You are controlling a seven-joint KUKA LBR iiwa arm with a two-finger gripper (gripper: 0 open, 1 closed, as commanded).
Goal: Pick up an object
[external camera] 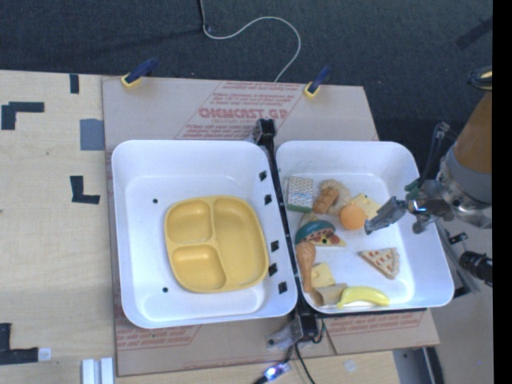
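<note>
Nearest lay the banana [364, 297]; beyond it the gripper [398, 214] hung over the right bin [400, 160] — approach stage, claw state unclear — needing descent.

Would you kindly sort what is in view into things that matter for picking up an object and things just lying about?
For the job:
gripper
orange ball
banana
pizza slice
carrot
right bin

Lying about:
yellow divided plate
left bin
white cable
</note>
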